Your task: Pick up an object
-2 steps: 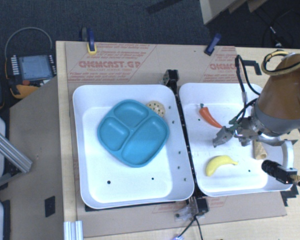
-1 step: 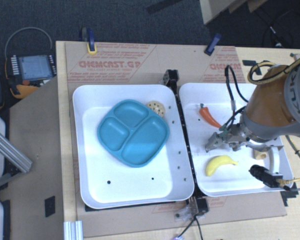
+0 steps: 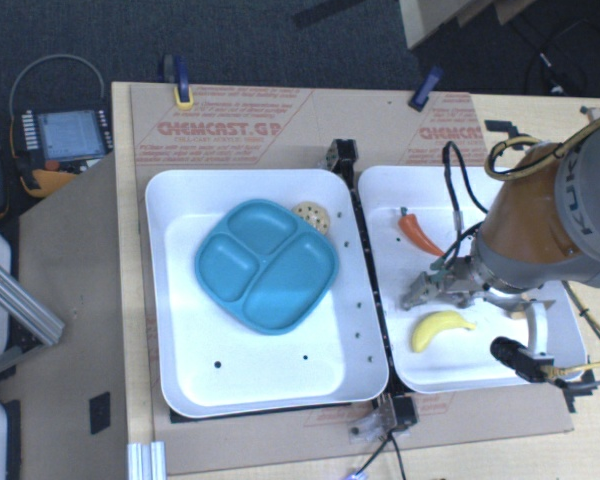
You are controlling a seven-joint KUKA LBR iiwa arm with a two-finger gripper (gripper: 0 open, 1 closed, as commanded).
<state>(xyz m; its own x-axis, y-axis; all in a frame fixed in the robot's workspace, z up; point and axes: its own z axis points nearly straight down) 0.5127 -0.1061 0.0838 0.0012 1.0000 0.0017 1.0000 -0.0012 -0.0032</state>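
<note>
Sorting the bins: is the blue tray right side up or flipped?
Right side up. The blue tray lies flat in the left bin, its three compartments facing up, with a cookie at its upper edge.

Arm reached in from the right, wrist bent low, gripper pointed left at the scene's right-center.

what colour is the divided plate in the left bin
Light blue, seen clearly in the camera view: the divided plate in the left bin.
</note>
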